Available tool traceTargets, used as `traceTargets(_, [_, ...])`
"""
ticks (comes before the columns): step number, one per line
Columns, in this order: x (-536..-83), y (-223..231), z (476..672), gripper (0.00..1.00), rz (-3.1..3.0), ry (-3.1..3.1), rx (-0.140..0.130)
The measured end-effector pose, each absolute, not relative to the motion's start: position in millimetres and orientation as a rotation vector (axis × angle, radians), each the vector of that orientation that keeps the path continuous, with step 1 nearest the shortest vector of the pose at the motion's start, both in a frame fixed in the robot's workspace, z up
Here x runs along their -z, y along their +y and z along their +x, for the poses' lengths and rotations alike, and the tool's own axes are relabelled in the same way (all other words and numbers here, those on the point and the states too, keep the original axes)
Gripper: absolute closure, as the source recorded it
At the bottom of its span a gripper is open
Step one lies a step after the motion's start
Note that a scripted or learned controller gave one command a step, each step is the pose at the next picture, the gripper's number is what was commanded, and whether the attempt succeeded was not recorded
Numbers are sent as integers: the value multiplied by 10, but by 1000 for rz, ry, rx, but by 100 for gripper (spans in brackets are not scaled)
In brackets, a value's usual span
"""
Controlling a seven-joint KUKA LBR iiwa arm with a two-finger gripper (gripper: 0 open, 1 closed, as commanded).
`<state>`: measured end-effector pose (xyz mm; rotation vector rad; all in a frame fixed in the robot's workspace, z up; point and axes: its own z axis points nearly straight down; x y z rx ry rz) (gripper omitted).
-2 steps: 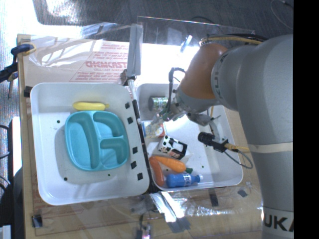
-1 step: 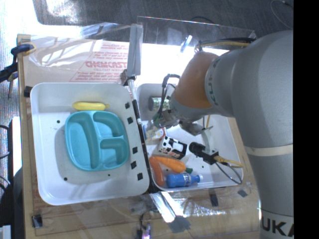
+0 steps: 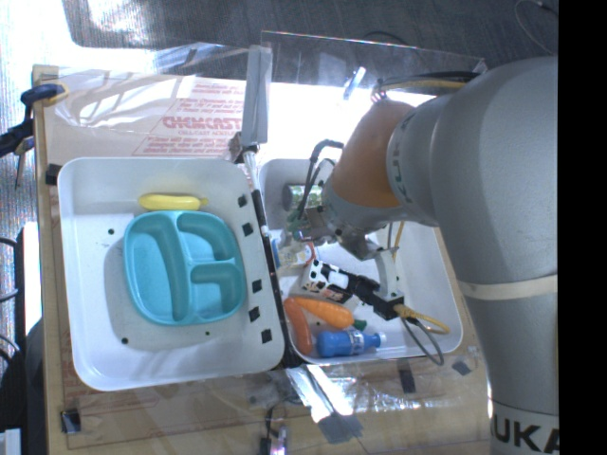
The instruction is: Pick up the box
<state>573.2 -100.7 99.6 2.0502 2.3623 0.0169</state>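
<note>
My pincer [image 3: 318,275] sits low in the right bin [image 3: 446,282]; its opening I cannot tell. The box [image 3: 316,275], white with black marks, lies there, just above the carrot [image 3: 318,312].

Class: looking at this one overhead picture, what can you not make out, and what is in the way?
- Gripper, camera view: its tip is lost among clutter under the arm.
- Right bin: the arm covers much of its floor.
- Box: cannot be told apart in the clutter near the carrot and bottle.
</note>
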Motion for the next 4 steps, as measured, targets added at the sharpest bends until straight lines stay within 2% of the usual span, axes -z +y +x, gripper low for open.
traceTargets(1, [-1099,-1004,5740,100,2046,2367,-17])
traceTargets(2, [-1128,-1112,5739,0,2050,2344,-6])
traceTargets(3, [-1222,-1069,5747,100,2045,2357,-12])
traceTargets(4, [-1227,-1092,5746,0,2046,2352,-8])
